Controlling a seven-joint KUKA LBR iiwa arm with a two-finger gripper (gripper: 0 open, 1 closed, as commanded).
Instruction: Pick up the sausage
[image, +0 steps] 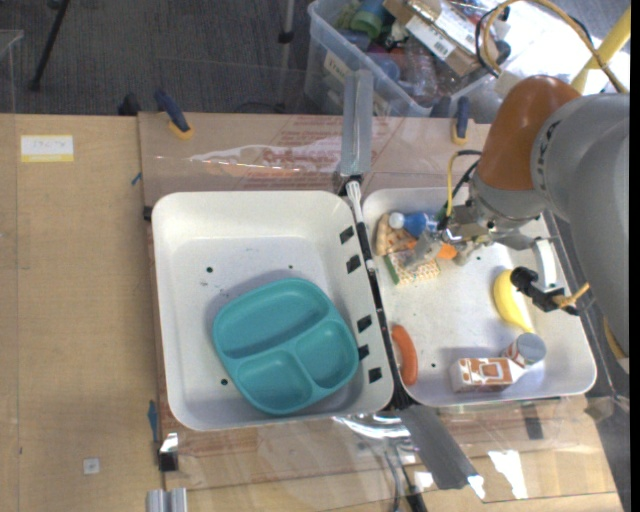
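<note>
The end effector (447, 240) hangs over the upper left part of the right bin (575, 385), below the grey arm (590, 150) with its orange band that enters from the upper right of the frame. It sits right at a cluster of small items (408, 245) in that bin's upper left corner, among them something with a blue cap; whether it touches any of them cannot be told, nor whether it is clenched or released, since the view from above hides that detail.

The sausage (404, 354) lies in the right bin's lower left area, just beside the wall shared with the left bin (175, 300). It is reddish orange, and its long axis runs roughly up and down the frame, slightly curved, with one end toward the top and the other toward the bottom. It is well apart from the end effector.

Elsewhere in the right bin, a banana (512, 299) lies toward the right, and a small carton (486, 373) rests near the lower edge. The left bin holds a teal divided plate (285, 345). Both bins sit on the table (70, 300).
</note>
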